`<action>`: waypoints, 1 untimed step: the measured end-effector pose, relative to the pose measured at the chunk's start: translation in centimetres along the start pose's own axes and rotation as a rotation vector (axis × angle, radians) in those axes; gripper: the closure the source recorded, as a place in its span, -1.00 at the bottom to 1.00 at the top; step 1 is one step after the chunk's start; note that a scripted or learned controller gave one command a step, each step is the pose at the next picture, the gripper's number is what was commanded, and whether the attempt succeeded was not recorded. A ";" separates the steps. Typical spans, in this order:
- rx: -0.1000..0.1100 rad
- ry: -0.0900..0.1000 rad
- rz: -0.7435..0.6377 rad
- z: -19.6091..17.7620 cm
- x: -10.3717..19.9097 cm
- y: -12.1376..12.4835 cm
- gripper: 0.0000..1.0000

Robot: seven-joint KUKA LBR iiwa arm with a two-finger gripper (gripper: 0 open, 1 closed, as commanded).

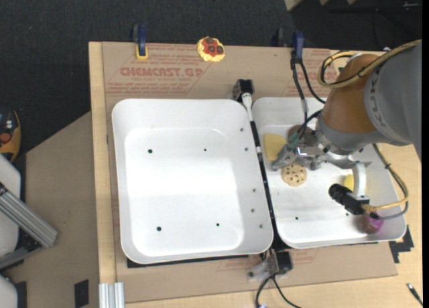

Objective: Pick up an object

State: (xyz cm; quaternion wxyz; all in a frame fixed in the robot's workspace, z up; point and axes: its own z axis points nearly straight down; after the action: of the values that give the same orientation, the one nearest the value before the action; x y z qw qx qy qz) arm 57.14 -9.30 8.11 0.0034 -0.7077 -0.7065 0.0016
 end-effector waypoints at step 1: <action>-0.009 -0.003 0.000 -1.4 -0.1 0.2 1.00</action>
State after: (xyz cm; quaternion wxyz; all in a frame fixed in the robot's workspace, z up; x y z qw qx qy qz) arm 57.38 -9.38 9.54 -0.0007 -0.7076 -0.7066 -0.0003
